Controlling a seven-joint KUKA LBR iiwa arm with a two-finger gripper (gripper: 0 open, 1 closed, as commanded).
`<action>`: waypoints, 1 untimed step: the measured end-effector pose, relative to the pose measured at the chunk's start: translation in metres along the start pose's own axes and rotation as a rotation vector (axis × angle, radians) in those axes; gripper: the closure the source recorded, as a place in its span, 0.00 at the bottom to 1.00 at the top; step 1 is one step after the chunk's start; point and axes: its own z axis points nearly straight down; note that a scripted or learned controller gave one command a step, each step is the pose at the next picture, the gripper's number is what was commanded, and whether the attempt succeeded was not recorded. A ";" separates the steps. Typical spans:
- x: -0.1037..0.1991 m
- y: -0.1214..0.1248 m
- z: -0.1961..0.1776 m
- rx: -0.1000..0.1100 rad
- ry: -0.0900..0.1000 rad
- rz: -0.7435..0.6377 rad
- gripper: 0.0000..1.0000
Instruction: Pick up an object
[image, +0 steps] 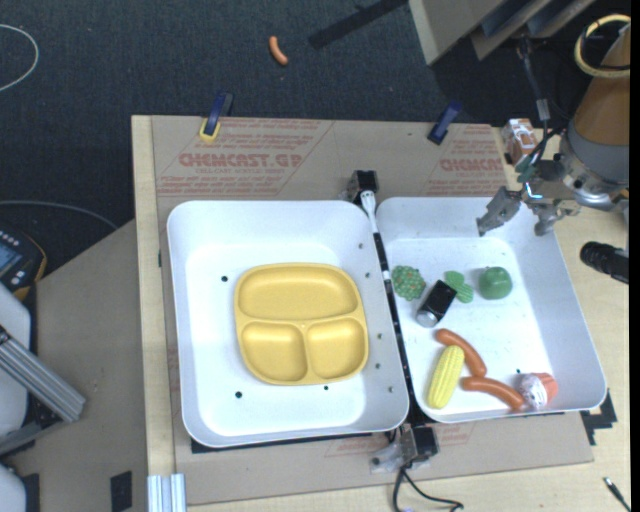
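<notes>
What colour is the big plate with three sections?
The divided plate is yellow, seen in the camera view, in the left bin.

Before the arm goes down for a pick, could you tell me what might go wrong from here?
1. The right bin is crowded: the black cylinder lies close beside the broccoli and a small green piece, so the fingers may nudge a neighbour.
2. The corn sits against the sausages; a grasp there could catch two or slip.
3. The gripper hangs open near the bin's far rim, beside no object, so a straight descent likely closes on nothing.
</notes>
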 end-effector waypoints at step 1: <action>0.000 0.003 -0.008 -0.013 -0.003 -0.003 0.00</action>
